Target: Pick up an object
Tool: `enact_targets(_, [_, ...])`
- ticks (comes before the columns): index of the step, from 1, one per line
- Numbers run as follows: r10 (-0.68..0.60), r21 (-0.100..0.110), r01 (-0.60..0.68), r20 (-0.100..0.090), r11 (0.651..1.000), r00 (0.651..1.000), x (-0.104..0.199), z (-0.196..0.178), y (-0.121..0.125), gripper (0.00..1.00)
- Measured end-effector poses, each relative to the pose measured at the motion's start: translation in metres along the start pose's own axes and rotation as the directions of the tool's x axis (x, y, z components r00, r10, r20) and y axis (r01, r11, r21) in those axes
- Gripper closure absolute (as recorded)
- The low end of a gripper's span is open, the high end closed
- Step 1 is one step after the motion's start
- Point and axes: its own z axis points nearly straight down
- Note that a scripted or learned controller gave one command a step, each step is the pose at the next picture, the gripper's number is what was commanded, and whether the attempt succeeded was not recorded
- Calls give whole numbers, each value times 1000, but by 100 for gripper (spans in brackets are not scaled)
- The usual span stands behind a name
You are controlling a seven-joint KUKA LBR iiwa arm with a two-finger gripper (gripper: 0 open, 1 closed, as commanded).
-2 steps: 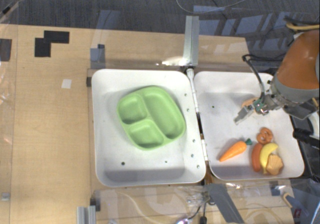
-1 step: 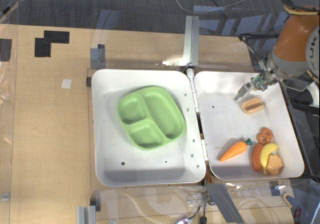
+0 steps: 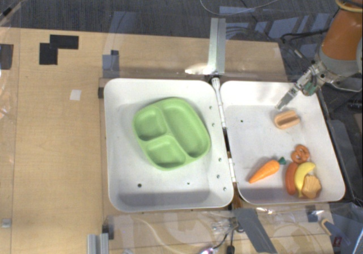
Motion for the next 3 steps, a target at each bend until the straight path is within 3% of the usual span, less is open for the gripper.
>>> enact_targets(1, [-279,-2,279,3,960,960,21,55,-23,0])
enact_targets(2, [-449,0,449,-4,894,894,7,36,-7,0])
enact_targets(3, [-566,-1,566,0,825,825,8,1,-9,0])
